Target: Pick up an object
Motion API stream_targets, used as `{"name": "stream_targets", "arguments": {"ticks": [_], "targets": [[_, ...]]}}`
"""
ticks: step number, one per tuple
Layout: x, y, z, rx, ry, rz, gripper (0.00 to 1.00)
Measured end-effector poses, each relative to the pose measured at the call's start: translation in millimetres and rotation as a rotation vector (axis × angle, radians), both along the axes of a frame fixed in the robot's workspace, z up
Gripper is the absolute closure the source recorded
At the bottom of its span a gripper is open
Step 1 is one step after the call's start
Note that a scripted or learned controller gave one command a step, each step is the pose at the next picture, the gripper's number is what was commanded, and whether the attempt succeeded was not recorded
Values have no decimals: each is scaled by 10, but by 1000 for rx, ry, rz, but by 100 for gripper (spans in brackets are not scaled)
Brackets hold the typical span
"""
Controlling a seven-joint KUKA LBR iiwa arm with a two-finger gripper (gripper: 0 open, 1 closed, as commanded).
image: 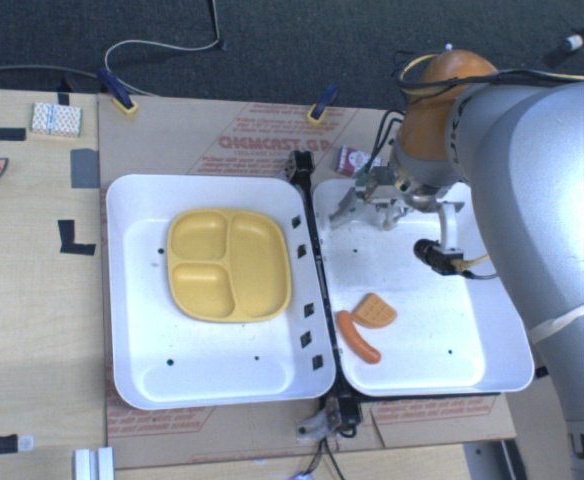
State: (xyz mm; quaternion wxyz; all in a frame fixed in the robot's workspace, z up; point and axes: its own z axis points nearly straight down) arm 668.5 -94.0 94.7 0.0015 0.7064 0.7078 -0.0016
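The grey arm (532,188) enters from the right, its orange band above the wrist, and places the gripper (372,203) over the upper-left corner of the right bin (472,368). Whether the end effector is open or closed cannot be determined from this angle.

Candidate objects lie in the lower-left area of the right bin, well apart from the gripper: an orange hot dog (358,336) and, just beside it, a tan waffle piece (375,311).

The left bin (142,368) contains a yellow divided plate (228,264) (three compartments).

Both bins rest on a cardboard sheet (162,133). Its red printing reads "CHEMCAST GP" (partly legible); smaller lines are too blurred to read.
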Motion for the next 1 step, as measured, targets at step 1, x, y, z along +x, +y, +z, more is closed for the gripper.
{"name": "stream_targets", "arguments": {"ticks": [1], "targets": [[-128, 4, -96, 2, -1, 0, 0]]}}
